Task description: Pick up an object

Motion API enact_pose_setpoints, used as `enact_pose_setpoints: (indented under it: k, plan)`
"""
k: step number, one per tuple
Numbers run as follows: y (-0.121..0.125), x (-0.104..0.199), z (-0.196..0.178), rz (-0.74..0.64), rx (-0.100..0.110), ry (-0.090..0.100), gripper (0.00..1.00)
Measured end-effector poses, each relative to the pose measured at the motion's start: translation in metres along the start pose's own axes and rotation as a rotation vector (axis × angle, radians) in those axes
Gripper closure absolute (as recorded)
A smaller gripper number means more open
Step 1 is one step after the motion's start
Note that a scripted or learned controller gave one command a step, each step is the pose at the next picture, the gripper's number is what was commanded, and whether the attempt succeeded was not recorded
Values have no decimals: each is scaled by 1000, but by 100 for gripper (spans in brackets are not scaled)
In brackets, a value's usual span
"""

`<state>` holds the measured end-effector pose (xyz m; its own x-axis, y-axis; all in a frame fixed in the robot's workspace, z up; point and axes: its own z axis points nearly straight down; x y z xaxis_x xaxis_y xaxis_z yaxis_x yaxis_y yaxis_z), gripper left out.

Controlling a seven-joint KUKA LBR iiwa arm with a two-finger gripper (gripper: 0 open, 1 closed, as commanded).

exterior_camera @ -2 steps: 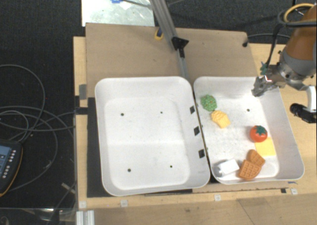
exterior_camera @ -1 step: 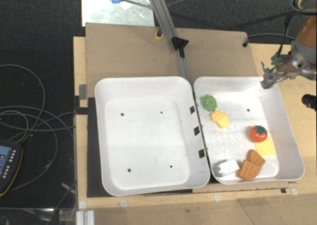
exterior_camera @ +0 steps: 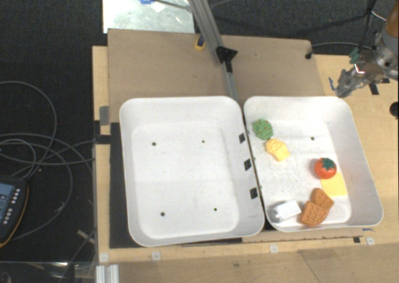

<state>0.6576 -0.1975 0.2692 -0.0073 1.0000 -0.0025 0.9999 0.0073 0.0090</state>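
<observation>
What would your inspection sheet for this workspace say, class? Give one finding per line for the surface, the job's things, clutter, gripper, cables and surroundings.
Surface: brown bench bearing left bin and right bin.
Job's things: green piece, yellow piece, tomato, yellow slice, waffle, white block, all in the right bin.
Clutter: nothing seen.
Gripper: gripper above the right bin's far corner, holding nothing.
Cables: black cables on the floor.
Surroundings: dark carpet; handheld controller.

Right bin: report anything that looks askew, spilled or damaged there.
Nothing stands out. The right bin holds a green piece, yellow piece, tomato, yellow slab, waffle pieces and white block, all loose inside its walls. The gripper sits beyond its far right corner.
</observation>
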Motion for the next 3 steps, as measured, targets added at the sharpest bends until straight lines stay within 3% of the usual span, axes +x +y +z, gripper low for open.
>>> enact_pose_setpoints:
  k: [1,3]
  plan:
    - [-20,44,11,-1,8,4,100]
    - [-37,146,20,-3,9,5,100]
